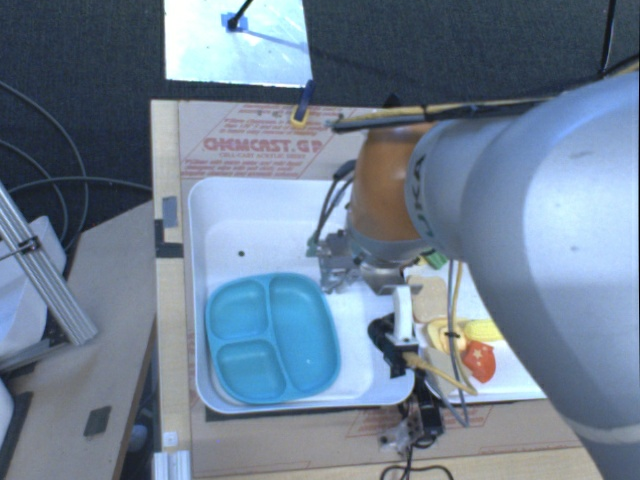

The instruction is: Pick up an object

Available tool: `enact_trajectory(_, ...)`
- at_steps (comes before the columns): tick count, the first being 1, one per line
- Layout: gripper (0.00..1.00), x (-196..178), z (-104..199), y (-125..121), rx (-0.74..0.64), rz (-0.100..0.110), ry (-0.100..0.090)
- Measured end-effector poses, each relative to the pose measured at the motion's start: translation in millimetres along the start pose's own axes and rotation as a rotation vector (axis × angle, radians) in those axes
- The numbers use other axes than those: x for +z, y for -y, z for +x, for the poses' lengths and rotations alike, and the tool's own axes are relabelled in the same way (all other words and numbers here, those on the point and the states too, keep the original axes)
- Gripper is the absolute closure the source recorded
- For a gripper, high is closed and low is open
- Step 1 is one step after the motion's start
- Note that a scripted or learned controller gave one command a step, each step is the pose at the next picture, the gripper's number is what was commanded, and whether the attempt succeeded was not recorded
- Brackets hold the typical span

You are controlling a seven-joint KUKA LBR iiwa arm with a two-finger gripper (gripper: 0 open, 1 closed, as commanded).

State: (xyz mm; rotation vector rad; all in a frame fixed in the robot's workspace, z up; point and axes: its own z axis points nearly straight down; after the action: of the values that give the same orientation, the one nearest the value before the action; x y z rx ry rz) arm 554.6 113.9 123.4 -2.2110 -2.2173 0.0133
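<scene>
A light blue divided plate (270, 338) lies in the front of the left white bin (230, 218). In the right bin (515, 388) a red and white rounded piece (480, 361), a yellow piece (480, 329) and a tan piece (430, 296) lie close together. A bit of green (434, 261) peeks out from under the arm. My gripper (372, 276) hangs below the orange wrist band, over the wall between the two bins and just right of the plate. The wrist hides its lower end, and I see nothing held.
The big grey arm (540, 228) covers most of the right bin. A cardboard sheet (250, 143) lies under the bins' far side. Cables and a metal rail (40, 268) sit off the bench to the left.
</scene>
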Motion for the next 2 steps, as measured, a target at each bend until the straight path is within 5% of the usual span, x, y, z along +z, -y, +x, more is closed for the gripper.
enact_trajectory(1, 1.0, -71.6, -68.1, -61.5, 0.007, -0.024, 0.003)
enact_trajectory(2, 1.0, -60.1, -46.0, 13.9, 0.002, -0.008, 0.0)
